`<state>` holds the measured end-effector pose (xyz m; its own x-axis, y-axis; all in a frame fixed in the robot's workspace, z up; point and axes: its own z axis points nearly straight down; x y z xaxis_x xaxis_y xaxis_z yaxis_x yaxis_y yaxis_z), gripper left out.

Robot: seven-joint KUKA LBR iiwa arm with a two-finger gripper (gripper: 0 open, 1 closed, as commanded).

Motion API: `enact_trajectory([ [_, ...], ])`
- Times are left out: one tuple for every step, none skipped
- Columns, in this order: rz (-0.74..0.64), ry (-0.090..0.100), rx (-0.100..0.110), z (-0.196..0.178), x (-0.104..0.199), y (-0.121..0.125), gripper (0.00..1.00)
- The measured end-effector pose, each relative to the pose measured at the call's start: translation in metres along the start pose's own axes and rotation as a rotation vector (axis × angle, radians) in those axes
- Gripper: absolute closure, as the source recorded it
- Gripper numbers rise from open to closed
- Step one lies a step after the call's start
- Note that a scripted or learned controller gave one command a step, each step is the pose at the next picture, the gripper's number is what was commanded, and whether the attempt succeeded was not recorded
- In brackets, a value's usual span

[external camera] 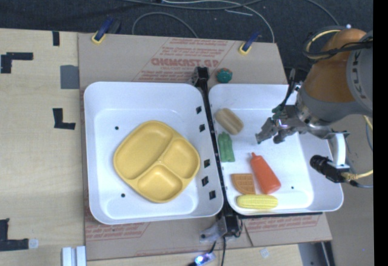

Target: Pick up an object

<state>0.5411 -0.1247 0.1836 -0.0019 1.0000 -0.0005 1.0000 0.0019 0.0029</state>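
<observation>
The right bin [303, 92] holds several toy foods. A tan bread roll [229, 120] lies near its upper left, with a green pickle-like piece [226, 148] just below it. An orange-red bottle [265, 174] lies in the middle, a brown waffle piece [244, 183] to its left, and a yellow corn cob [256, 201] along the front wall. My gripper [271, 131] hovers over the bin's centre, just above the bottle's top end and to the right of the roll. I see nothing between its fingers.
The left bin [97, 137] holds a yellow divided plate [156, 160]. A small teal ball [224, 75] rests on the cardboard behind the bins. Cables trail across the dark floor at the back. The arm's orange band [330, 77] stands over the right bin's far right corner.
</observation>
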Motion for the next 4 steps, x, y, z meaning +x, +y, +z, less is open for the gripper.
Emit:
enact_trajectory([
  [0.0,-0.001,-0.001,-0.061,-0.002,0.008,1.0],
  [-0.004,0.002,0.004,-0.065,0.053,0.021,1.0],
  [-0.004,0.001,0.003,-0.063,0.095,0.046,1.0],
  [-0.003,0.0,0.004,-0.06,0.147,0.054,1.0],
])
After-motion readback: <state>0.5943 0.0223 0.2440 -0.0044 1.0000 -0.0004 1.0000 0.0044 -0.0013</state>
